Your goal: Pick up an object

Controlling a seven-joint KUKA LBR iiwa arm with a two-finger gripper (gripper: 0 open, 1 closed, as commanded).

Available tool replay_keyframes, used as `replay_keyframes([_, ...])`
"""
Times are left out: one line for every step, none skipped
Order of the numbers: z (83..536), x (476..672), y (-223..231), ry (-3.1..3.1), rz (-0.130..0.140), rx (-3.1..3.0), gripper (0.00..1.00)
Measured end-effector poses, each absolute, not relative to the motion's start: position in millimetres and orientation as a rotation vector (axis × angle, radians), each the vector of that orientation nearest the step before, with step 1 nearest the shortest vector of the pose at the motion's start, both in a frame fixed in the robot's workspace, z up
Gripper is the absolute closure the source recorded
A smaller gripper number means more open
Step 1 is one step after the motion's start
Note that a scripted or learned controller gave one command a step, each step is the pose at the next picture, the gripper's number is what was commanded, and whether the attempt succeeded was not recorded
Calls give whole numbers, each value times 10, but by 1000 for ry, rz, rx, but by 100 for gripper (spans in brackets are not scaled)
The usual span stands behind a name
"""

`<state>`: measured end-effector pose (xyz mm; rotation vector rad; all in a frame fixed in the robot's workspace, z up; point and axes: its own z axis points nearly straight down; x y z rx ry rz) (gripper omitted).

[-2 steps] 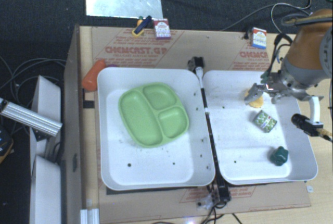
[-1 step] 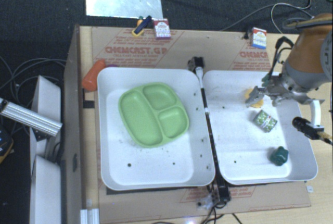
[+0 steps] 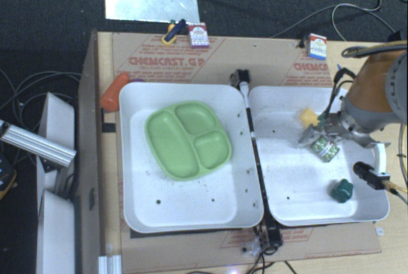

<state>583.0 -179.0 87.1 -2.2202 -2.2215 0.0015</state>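
The right white bin [image 3: 280, 202] has open floor along its left wall and front edge. The left white bin [image 3: 140, 202] contains a light green three-compartment plastic tray [image 3: 188, 139] near its centre. Both bins rest on a cardboard-covered worktop [image 3: 166, 59] above dark carpet.

The gripper [image 3: 324, 134] is lowered into the right bin; whether it is open or closed cannot be determined. A small green-and-white printed packet [image 3: 326, 149] lies directly at the gripper. A yellow block [image 3: 309, 117] lies just beside it, rearward. A dark green rounded object [image 3: 342, 190] lies nearer the front wall.
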Motion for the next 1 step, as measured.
replay_keyframes([990, 5850, -1791, -2226, -3, -2222, 100])
